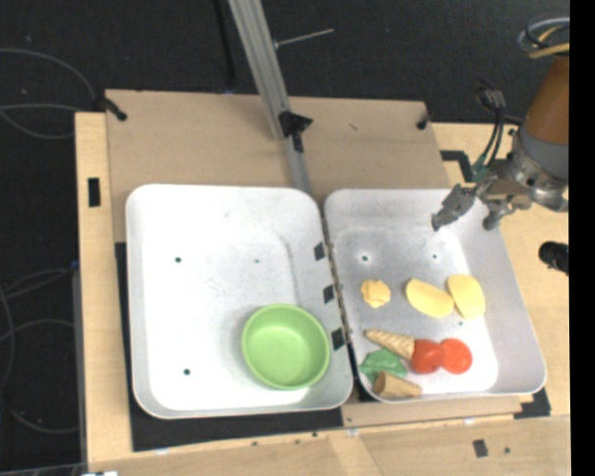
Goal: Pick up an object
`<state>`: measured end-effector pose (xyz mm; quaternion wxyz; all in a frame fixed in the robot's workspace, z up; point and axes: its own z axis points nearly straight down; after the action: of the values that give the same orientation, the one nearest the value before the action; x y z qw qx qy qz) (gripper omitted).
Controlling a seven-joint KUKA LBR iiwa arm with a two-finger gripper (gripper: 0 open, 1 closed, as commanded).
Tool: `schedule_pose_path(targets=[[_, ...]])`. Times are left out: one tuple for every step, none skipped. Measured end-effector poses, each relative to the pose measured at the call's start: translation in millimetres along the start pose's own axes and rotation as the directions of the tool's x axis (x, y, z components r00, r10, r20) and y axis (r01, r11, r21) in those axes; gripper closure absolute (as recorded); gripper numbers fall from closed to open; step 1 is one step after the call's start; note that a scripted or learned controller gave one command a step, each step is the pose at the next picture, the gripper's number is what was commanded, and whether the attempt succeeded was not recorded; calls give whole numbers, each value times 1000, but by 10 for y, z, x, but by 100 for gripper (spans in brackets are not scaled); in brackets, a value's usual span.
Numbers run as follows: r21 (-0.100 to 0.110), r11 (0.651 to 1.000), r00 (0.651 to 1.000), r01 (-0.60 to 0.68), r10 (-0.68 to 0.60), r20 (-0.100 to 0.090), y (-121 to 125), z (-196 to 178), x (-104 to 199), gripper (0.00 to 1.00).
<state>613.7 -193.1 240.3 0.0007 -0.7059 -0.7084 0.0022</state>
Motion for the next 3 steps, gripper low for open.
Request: schedule_pose_path(targets=[[1, 1000, 1000, -4, 4, 0, -28, 620, -66, 0], [1, 1000, 1000, -5, 5, 0, 16, 1239, -82, 0], [-8, 1000, 1000, -6, 6, 0, 40, 1083, -90, 100]])
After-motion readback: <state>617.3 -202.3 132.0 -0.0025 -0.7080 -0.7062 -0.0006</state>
